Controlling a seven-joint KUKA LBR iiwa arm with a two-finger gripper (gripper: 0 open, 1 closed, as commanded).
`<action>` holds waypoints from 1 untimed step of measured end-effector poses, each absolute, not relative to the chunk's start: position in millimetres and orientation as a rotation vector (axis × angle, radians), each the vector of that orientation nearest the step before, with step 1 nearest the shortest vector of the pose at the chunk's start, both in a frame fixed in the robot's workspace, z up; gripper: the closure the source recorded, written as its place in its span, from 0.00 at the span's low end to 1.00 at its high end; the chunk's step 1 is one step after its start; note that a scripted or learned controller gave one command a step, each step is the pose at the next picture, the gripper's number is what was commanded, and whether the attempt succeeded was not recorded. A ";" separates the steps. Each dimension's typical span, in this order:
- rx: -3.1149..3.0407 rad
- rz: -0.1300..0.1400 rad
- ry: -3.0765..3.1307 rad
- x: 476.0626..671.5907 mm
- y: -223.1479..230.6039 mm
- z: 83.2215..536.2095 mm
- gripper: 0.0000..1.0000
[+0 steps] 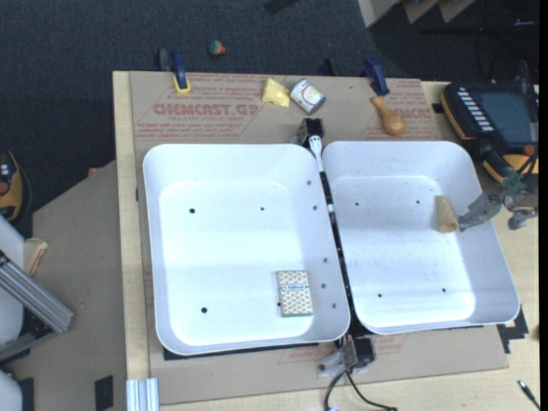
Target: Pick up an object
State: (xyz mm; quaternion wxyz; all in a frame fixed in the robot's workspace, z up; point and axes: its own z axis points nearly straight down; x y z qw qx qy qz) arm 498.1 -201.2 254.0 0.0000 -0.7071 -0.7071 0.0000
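The tool (467,219) reaches in from the right edge and sits low in the right bin (411,315), its tip touching or just beside a small tan block (445,213); whether it is spread or pressed together on the block I cannot tell, since the tip is small and blurred. Going left to right from there: the left bin (214,229) holds one flat patterned card (294,293) near its lower right corner, close to the seam between the two bins. Along the back of the tabletop (214,110), outside the bins, lie one yellow wedge (276,93), one small silver-and-white can (307,96) just beside it, and further right one wooden piece with a round end (388,116). Two blue clamps (177,68) grip the back edge, one toward the left and one toward the right. The right bin holds one thing, the tan block, which lies toward its right side, well apart from the card. As for the step in hand, the tool looks to be at the point of grasping the block, reach done and lift not yet begun. The next move calls for a firm pinch across the block's narrow sides and then a straight rise; if the tip only nudges the side, the block will likely slide toward the wall.
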 end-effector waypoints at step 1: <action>-2.225 -0.016 -2.241 528.2 -165.6 387.3 0.00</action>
